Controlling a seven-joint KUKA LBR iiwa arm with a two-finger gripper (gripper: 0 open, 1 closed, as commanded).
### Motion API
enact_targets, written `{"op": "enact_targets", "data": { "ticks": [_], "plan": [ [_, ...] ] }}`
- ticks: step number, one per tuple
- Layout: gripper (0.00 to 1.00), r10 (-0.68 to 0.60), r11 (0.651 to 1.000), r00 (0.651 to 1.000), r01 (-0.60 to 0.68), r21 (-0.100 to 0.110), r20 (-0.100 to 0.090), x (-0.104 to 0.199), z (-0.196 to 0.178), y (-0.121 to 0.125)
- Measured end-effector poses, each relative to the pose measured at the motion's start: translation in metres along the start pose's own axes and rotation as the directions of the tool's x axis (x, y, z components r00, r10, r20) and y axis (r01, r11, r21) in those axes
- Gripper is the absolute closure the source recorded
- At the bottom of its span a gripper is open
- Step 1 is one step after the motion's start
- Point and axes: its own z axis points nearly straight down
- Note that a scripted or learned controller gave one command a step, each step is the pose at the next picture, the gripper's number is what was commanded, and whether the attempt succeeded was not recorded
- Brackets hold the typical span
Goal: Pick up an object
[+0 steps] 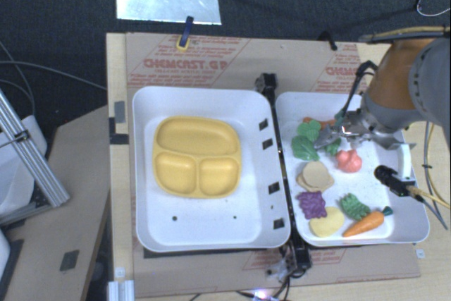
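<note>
On the left of the tabletop (120,67) sits a white bin (141,173), and inside it lies a yellow tray (197,155) with three parts. Just to its right, side by side with it, sits a second white bin (416,225) full of toy food. In the far left part of that bin a green leafy toy (305,147) lies with a small red and green piece (309,128) just behind it. Nearer, a round tan piece like a cookie (315,176) lies in the middle, with a purple bunch of grapes (311,204) just in front of it and a pale yellow piece (327,224) at the near edge. To the right of those lie a green bumpy toy (354,206) and an orange carrot (365,223). A pink round toy (349,161) lies in the middle of the bin. The jaws (337,139) hang low just above and to the left of the pink toy, between it and the green leafy toy. I cannot tell if the jaws are open or closed, and no toy can be seen between them. The grey arm (416,81) with its orange band reaches in from the right.
</note>
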Motion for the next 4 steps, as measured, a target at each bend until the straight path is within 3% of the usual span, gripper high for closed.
{"op": "enact_targets", "data": {
  "ticks": [1, 2, 3, 4],
  "plan": [
    [0.0, 0.017, 1.0, 1.0, -0.017, 0.012, 0.001, -0.053, 0.009, -0.06],
    [0.0, 0.008, 1.0, 1.0, -0.008, 0.004, 0.002, -0.07, 0.006, -0.033],
    [0.0, 0.012, 1.0, 1.0, -0.012, 0.012, -0.001, -0.068, 0.022, -0.079],
    [0.0, 0.004, 1.0, 1.0, -0.004, -0.001, 0.003, -0.068, 0.022, 0.006]
  ]
}}
